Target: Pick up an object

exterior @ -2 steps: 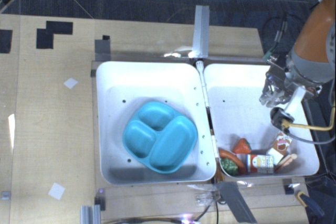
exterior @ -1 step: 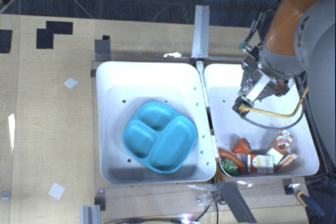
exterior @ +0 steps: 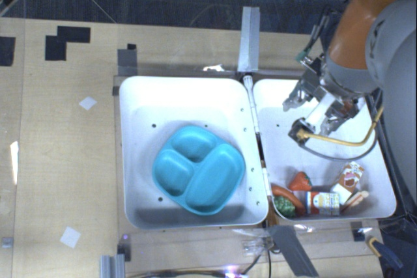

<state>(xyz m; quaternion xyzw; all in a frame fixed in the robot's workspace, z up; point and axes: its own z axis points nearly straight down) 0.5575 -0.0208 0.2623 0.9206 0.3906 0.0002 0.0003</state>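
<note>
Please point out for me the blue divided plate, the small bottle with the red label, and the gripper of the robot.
blue divided plate (exterior: 199, 169): camera view, on the ridge where its compartments meet.
bottle with the red label (exterior: 324, 202): camera view, on its label.
gripper (exterior: 298, 115): camera view, midway between its fingertips.

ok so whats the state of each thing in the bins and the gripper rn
blue divided plate: right side up, flat in the left bin
pile of small items: heaped at the near edge of the right bin
gripper: above the right bin, apart from the pile, nothing between its fingers
</note>
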